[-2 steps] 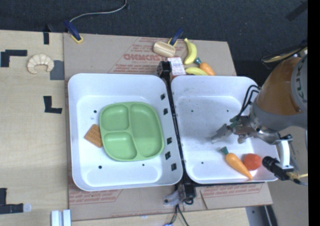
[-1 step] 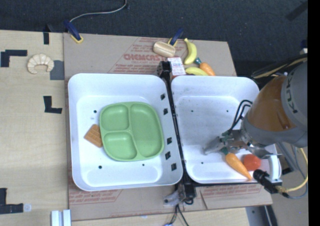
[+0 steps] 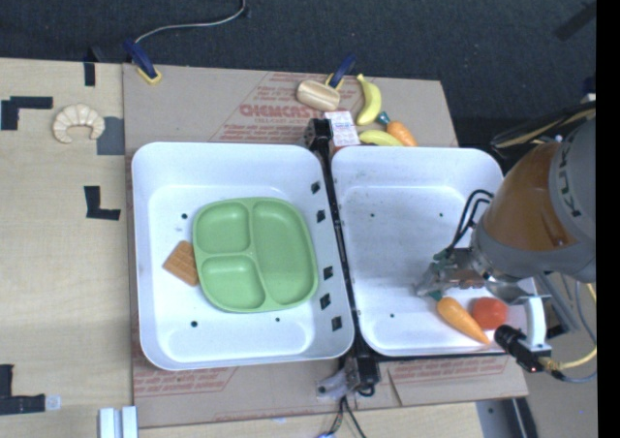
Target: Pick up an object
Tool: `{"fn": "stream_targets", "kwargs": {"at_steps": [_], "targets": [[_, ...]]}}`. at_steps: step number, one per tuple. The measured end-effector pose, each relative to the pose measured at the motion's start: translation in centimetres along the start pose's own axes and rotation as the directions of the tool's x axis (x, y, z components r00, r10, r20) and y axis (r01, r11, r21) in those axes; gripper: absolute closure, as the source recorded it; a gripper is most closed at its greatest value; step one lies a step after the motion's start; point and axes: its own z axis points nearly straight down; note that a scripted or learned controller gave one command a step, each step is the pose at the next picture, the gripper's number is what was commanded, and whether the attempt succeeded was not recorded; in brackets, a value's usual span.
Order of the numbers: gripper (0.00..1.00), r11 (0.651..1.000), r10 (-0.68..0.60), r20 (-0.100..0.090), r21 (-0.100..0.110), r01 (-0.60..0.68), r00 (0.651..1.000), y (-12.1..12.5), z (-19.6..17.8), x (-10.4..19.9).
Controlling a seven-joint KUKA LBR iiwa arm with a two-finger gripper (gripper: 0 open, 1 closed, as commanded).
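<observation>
An orange carrot lies near the front edge of the right bin, with a red tomato-like piece just to its right. My gripper hangs low over the bin's right side, right above the carrot's upper end. The wrist hides the fingertips. The arm with its orange band comes in from the right over the bin's rim.
The left bin holds a green divided plate and a brown wedge at its left. Behind the bins lie a bread roll, bananas and a small carton. A croissant sits far left.
</observation>
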Motion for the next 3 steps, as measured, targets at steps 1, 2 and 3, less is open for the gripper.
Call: {"fn": "stream_targets", "kwargs": {"at_steps": [1,2,3], "targets": [[1.00,1.000,-0.001,-0.003,0.005,0.001,1.000,-0.1,-9.6,-0.8],[1.00,1.000,-0.002,-0.001,-0.002,0.002,1.000,6.1,0.9,-4.4],[1.00,1.000,-0.003,-0.003,0.003,0.003,1.000,5.1,-7.9,-0.5]]}}
